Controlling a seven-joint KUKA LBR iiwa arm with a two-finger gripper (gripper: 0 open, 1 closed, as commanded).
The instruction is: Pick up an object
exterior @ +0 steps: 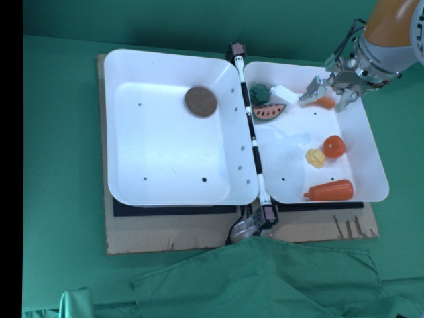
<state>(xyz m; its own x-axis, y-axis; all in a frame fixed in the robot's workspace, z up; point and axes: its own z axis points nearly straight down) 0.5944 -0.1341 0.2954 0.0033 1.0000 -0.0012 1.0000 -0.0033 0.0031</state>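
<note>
You have the gripper [329, 96] at the far end of the right bin [377, 177], fingers spread apart and empty, straddling a small orange piece [325, 102] that lies on the bin floor. Nothing is lifted yet. By my reading, closing and raising remain.

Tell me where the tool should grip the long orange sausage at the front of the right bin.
Probably across the middle of the sausage, coming straight down. It lies flat, its length running along the bin's front wall, so the fingers should close across its narrow width; the wall side looks tight. The tool now hovers near the bin's far end.
</note>
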